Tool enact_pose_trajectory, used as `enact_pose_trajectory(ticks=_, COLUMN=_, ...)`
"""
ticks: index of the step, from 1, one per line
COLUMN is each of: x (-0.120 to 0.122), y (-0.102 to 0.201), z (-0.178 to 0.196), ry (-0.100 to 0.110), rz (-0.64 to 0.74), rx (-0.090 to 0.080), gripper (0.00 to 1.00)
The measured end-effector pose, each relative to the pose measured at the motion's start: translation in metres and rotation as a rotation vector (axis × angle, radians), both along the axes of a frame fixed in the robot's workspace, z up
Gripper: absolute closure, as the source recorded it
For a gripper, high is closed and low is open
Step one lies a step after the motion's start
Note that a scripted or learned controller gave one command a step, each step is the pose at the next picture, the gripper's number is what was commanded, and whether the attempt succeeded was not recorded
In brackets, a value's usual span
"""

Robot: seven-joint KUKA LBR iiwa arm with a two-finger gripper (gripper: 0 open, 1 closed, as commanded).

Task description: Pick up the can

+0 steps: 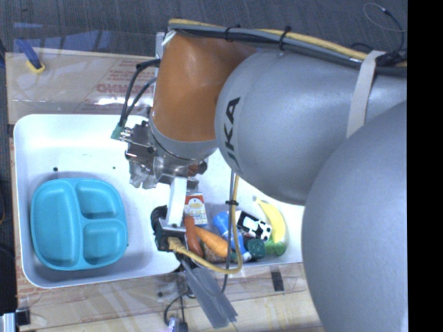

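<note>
Judging by its red-and-white label, the can (196, 209) lies in the right bin (216, 189), touching an orange carrot (208, 241), near the pincer (154, 168). You cannot tell whether the pincer is open or holding anything. Expect a light, stiff, slippery shell; grip across its round sides.

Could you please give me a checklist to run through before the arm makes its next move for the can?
1. Can identified: a red-and-white container in the right bin may be it, but the arm hides part of it: cannot tell.
2. Pincer above the target: it sits to the left of that container, not over it: not ok.
3. Room around the target: a carrot lies right against it: not ok.
4. Blue tray out of the way: it lies flat in the left bin, apart from the clutter: ok.
5. Can already held: cannot tell.
</note>
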State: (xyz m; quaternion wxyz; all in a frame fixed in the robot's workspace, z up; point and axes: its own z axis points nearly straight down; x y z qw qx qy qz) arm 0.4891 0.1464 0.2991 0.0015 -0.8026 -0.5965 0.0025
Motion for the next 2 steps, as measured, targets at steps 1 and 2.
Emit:
enact_pose_trajectory(ticks=1, x=0.009, y=0.058, z=-0.037, ry=-0.001, rz=-0.549, rx=-0.003, gripper=1.0)
enact_pose_trajectory(ticks=2, x=0.039, y=-0.057, z=-0.051, ry=0.002, rz=-0.514, rx=-0.002, gripper=1.0)
